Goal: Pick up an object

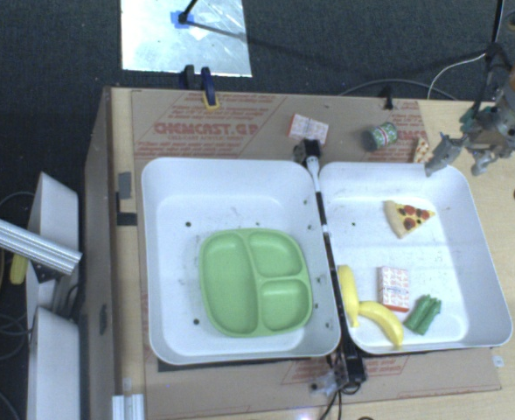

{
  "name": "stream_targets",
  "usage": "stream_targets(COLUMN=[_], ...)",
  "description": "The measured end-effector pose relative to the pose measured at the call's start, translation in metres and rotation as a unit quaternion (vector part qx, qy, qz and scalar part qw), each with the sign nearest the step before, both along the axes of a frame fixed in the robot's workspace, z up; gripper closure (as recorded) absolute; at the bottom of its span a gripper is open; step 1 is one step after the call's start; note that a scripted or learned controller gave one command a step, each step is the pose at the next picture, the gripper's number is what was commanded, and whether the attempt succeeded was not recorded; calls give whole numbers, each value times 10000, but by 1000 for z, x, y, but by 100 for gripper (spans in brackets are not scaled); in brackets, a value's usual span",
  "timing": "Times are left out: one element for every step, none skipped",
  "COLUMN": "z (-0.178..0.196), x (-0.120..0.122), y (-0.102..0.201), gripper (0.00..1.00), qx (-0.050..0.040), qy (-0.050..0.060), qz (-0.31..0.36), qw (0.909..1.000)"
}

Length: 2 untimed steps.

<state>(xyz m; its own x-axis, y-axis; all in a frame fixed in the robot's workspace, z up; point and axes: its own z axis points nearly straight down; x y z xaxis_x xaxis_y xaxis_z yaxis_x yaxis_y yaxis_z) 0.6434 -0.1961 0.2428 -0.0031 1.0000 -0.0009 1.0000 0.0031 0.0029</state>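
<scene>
The fingers [457, 154] stood apart, with nothing between them, at the upper right corner of the right shallow white bin [476, 234], hanging over its rim where it met the tan surface [353, 116]. One finger showed at the left near the bin's corner and the other further right.

Nearest below them, inside the right bin, lay a wedge-shaped toy pizza slice with red dots [408, 216], apart from the fingers and toward the bin's upper middle. Lower in the same bin sat a small red and white square packet [393, 287], with a green ridged toy vegetable [422, 313] just beside it on the right and a yellow toy banana [367, 306] touching or almost touching the packet on the left, along the bin's left wall.

The left shallow white bin [178, 191] held a pale green divided plastic plate [255, 281] with three compartments.

On the surface behind the bins lay a small green and white tin can [382, 136] on its side, and a small printed card [309, 129] near the bins' shared corner.
</scene>
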Motion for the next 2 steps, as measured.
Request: stream_targets(z=[-54, -109], x=[25, 1], y=[19, 11], gripper=[0, 0], qx=[3, 3], qy=[6, 12], qz=[12, -6], qw=[10000, 10000])
